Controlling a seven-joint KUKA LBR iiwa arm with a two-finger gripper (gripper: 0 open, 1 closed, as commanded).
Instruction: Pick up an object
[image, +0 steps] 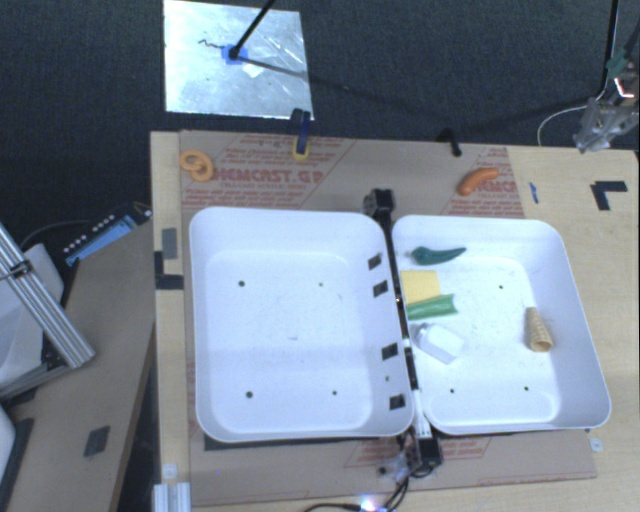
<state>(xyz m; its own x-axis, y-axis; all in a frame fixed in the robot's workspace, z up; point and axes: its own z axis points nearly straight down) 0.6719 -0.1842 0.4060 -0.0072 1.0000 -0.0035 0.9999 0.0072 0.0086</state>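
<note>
The right bin (575, 300) holds several small objects. A teal pepper-shaped piece (440, 255) lies near its far left corner. Just below it sit a yellow block (420, 285) and a green bar (432, 307), close against the left wall. A white block (438, 343) lies a little nearer the front. A tan ribbed cone (539, 329) rests apart from them toward the right wall.
The left bin (290, 320) adjoins the right one along a black hinged divider (390, 300). On the cardboard behind the bins lie an orange sausage shape (478, 181), a pretzel (196, 164) and a blue-and-yellow clamp (299, 135). A metal fixture with a cable (605, 115) sits at far right.
</note>
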